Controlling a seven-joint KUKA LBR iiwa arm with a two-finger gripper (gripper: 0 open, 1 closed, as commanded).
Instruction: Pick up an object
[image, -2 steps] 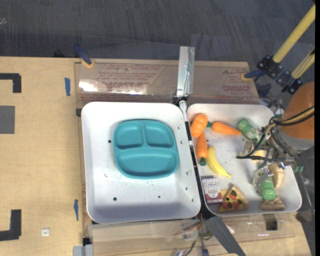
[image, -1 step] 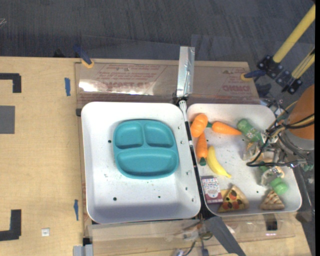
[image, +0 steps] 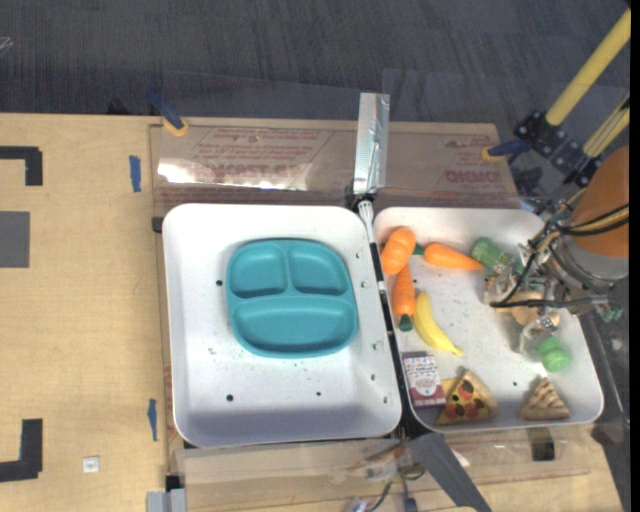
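The right white bin (image: 500, 335) holds several toy foods. An orange fruit (image: 398, 247) and a carrot (image: 452, 258) lie at its far left, with a second carrot (image: 403, 297) and a yellow banana (image: 435, 325) below them. Along the near edge sit a small box (image: 421, 378), a pizza slice (image: 466, 396) and a brown wedge (image: 545, 398). My gripper (image: 530, 300) hangs low over the bin's right side, above a tan item (image: 516, 315). One green piece (image: 552, 353) lies just in front of it and another green piece (image: 487, 250) just behind.
The left white bin (image: 190, 330) carries a teal divided plate (image: 291, 296). A raised divider (image: 385, 320) separates the bins. The grey arm with its orange band (image: 608, 205) enters over the right bin's right rim. Yellow rods (image: 590, 65) stand at the far right.
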